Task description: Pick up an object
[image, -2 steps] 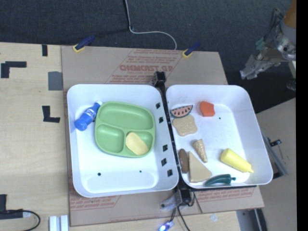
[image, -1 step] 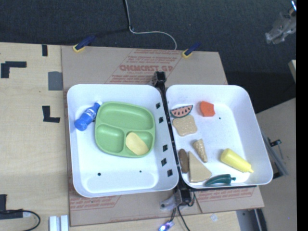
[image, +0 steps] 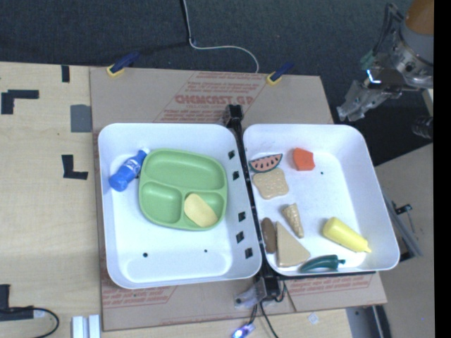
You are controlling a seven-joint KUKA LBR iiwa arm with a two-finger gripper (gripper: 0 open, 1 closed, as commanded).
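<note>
Camera view: gripper point(image: 354, 108) hangs outside right bin point(image: 366, 162), beyond its far right corner; finger state unreadable. Orange block point(image: 303, 159), watermelon slice point(image: 266, 163), yellow piece point(image: 345, 234) lie in right bin. Green tray point(image: 180, 174) sits in left bin point(image: 113, 189).

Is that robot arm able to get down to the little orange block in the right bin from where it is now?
Probably yes. The orange block lies by itself near the far side of the right bin, with bare floor around it and nothing above it. The gripper hangs just beyond that bin's far right corner.
</note>
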